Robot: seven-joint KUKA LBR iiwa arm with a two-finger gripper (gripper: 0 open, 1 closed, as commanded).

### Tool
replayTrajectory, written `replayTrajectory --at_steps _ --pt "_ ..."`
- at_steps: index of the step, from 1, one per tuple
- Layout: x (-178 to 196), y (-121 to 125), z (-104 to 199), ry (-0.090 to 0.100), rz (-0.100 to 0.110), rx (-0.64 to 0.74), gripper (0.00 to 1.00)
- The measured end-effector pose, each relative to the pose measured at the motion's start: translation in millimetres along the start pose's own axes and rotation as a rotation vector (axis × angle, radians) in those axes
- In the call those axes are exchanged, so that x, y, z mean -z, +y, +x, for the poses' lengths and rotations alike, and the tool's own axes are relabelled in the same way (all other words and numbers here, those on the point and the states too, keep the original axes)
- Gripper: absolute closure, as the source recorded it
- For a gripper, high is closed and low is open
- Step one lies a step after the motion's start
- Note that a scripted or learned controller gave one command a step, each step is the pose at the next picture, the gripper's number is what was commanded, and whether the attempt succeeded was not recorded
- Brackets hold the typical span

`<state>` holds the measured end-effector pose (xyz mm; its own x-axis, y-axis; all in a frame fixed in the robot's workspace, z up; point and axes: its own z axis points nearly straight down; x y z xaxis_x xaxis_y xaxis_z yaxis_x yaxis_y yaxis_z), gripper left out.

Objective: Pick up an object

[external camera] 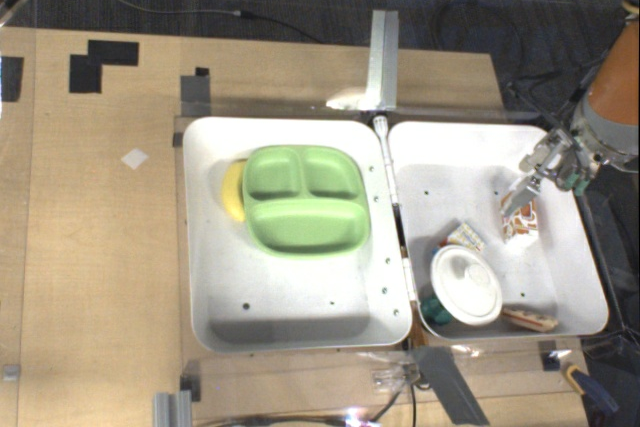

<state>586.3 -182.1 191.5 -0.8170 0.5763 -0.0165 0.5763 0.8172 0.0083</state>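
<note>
My gripper [530, 183] hangs over the right bin [440, 150] near its right wall, reaching in from the orange-banded wrist. Its tip sits right at the top edge of a small red and white packet [521, 222] lying on the bin floor. I cannot tell whether the packet is in its grasp. Also in this bin are a white round lid [466, 284], a small patterned packet [466, 237], a dark green thing [431, 313] half hidden under the lid, and a tan stick-like item [528, 319].
The left bin [210, 265] holds a green divided plate [303, 198] with a yellow object [232, 190] poking out from under its left side. A metal post [384, 60] stands behind the ridge between the bins.
</note>
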Motion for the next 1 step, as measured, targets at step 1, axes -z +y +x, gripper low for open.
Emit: replayTrajectory --at_steps 1 --pt "-90.5 -5.2 -31.5 0.01 0.006 -0.084 0.0"
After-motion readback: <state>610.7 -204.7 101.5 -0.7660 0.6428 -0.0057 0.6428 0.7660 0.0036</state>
